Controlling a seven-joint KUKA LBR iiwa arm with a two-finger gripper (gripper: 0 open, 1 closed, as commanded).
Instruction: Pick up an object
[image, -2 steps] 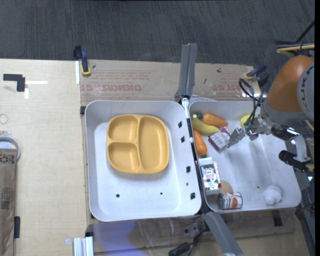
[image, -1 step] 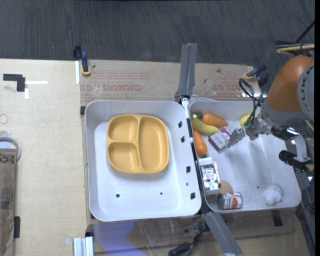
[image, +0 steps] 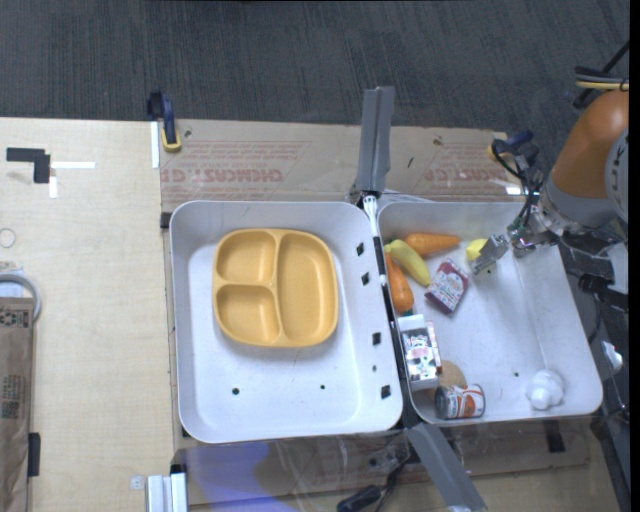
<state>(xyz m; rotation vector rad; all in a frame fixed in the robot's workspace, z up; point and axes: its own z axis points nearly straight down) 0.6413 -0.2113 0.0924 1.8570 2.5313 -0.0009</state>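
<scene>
You have the arm (image: 590, 150) coming in at the upper right of the frame, its orange band high on the right edge and the gripper (image: 492, 254) down over the upper part of the right bin (image: 560, 330). The gripper tip sits just beside a small yellow piece (image: 476, 247), but you cannot tell from this angle how far apart its tips stand or whether anything is caught there. The pickable things all lie in the right bin, mostly along its left side: a banana (image: 408, 260) and a carrot (image: 432, 242) near the top left corner, an orange piece (image: 400, 290) just below the banana, a red packet (image: 447, 287) a little right of them, a small box (image: 420, 352) lower down against the left wall, a can (image: 460, 402) lying on its side at the bottom, with a brown round thing (image: 452, 375) just above it. A white ball (image: 545, 390) sits in the lower right corner, well apart from the rest. In the left bin (image: 200, 380) you see a yellow divided plate (image: 276, 288), upper middle.
</scene>
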